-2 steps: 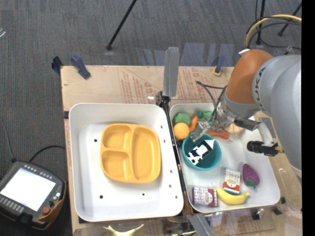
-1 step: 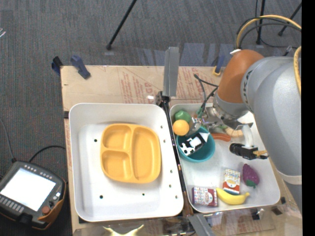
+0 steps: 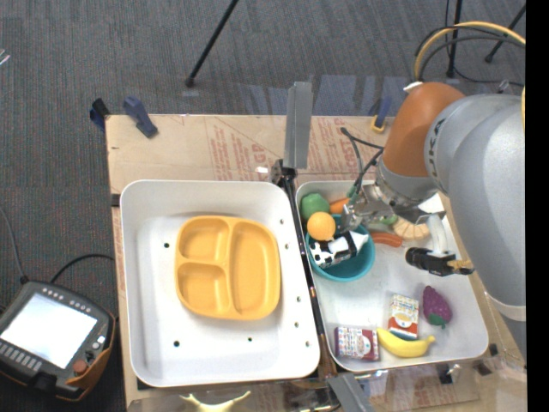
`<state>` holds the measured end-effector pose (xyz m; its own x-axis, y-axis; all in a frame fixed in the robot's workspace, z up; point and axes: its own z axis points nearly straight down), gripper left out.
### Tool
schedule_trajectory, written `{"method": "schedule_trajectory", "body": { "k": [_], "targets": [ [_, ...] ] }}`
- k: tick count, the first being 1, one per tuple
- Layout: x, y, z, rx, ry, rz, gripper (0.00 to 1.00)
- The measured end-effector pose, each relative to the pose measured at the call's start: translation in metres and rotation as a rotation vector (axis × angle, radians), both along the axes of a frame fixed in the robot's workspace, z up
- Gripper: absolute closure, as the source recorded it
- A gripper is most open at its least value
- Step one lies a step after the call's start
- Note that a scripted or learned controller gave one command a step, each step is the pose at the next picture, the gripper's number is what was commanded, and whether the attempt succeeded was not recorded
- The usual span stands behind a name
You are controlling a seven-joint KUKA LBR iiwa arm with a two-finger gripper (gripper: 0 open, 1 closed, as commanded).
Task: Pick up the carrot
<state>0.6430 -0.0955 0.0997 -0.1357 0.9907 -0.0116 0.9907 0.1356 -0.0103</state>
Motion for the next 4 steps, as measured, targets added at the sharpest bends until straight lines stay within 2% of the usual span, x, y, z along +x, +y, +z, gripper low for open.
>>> {"method": "schedule_trajectory", "body": {
  "k": [1, 2, 3, 4],
  "targets": [
    [-0.102, 0.006, 0.162, 0.012, -0.02, 0.126, 1.0],
    [-0.122, 0.08, 0.154, 0.014, -0.002, 0.007, 1.0],
    [-0.122, 0.08, 0.154, 0.013, -0.002, 0.008, 0.0],
    [-0.038, 0.038, 0.176, 0.011, -0.007, -0.081, 0.0]
  ]
}}
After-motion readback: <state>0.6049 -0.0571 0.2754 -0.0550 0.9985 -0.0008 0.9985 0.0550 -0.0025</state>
